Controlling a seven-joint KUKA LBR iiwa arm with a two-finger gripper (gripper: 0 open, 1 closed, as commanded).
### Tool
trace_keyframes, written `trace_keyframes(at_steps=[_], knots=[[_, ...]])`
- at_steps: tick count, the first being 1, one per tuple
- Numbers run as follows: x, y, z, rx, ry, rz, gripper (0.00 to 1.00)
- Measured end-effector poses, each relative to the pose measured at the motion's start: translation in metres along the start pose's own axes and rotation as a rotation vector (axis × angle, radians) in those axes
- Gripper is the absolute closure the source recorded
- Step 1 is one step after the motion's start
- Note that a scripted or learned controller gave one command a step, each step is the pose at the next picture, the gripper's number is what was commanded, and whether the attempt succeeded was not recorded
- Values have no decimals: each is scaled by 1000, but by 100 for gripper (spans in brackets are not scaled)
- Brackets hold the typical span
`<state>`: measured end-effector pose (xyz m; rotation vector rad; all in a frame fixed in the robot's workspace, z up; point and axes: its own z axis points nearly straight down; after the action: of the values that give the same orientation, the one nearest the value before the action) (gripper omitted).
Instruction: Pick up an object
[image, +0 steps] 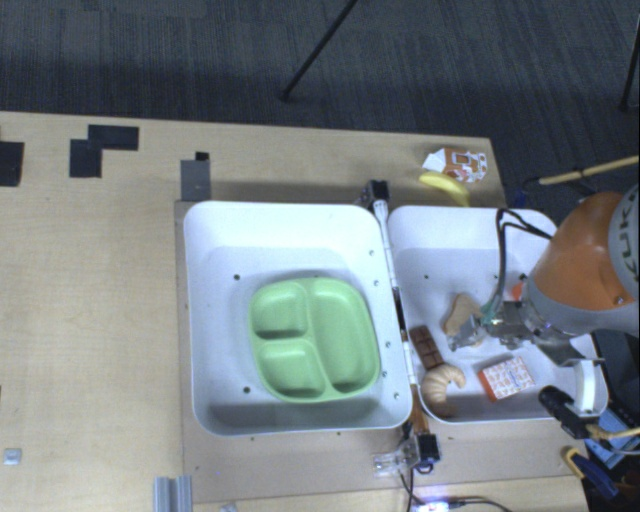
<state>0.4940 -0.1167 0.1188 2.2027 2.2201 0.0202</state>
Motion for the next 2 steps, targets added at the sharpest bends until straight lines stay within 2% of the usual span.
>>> trace_keyframes(at_steps=[1, 2], knots=[[1, 2, -10, -4, 0, -2, 100], [1, 2, -10, -4, 1, -2, 0]])
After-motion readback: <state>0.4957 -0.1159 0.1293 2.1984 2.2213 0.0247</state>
